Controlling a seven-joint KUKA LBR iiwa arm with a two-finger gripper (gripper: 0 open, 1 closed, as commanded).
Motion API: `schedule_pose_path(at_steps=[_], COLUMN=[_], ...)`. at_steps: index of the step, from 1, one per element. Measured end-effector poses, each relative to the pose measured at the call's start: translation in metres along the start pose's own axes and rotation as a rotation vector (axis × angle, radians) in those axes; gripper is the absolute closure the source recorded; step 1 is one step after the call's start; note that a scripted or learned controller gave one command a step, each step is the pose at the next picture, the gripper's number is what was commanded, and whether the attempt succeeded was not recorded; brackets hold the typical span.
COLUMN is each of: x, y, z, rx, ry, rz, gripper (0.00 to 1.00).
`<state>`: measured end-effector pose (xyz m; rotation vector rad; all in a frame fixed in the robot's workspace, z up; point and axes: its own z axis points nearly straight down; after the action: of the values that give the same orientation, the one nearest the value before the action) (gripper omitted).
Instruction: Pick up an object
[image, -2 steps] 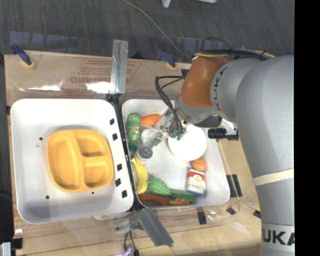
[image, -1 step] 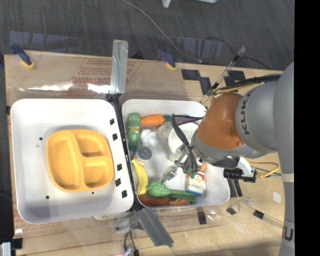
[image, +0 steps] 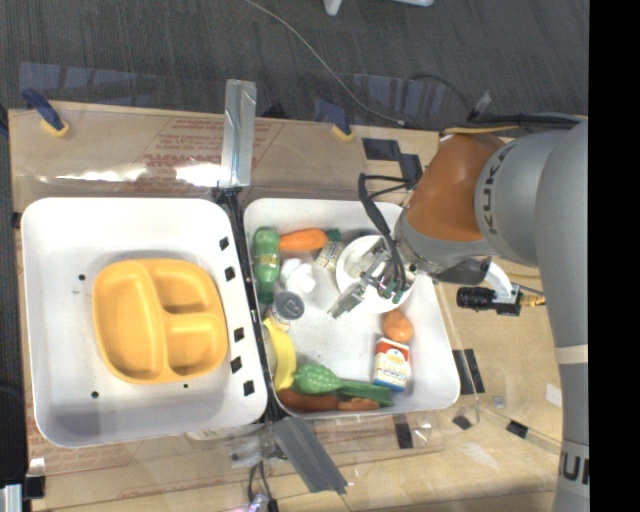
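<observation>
The right bin (image: 436, 312) holds a jumble of toy food. Along its left side lie a green bottle (image: 265, 254), a carrot (image: 302, 240), a grey round lid (image: 288, 306) and a banana (image: 282, 356). A white bowl (image: 356, 258) sits at the back, partly under the wrist. An orange ball (image: 398, 325) and a small carton (image: 392, 363) lie at the right. My gripper (image: 362, 290) hangs low over the bin's middle, just in front of the bowl, open, with nothing between its fingers.
A yellow divided tray (image: 160, 320) lies in the left bin (image: 50, 300). A green leafy piece (image: 318, 380) and a dark red piece (image: 305, 402) lie along the right bin's front wall. The divider between the bins (image: 245, 300) stands left of the bottle.
</observation>
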<state>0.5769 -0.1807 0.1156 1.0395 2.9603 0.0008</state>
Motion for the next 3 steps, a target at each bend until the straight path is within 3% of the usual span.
schedule_pose_path(at_steps=[1, 2, 3], x=[0.046, 0.072, -0.005], y=[-0.04, -0.067, -0.034], z=[0.017, 0.023, 0.023], rx=[0.003, 0.001, 0.003], ry=[0.005, 0.004, 0.005], rz=[0.083, 0.283, 0.169], gripper=[0.0, 0.0, 0.0])
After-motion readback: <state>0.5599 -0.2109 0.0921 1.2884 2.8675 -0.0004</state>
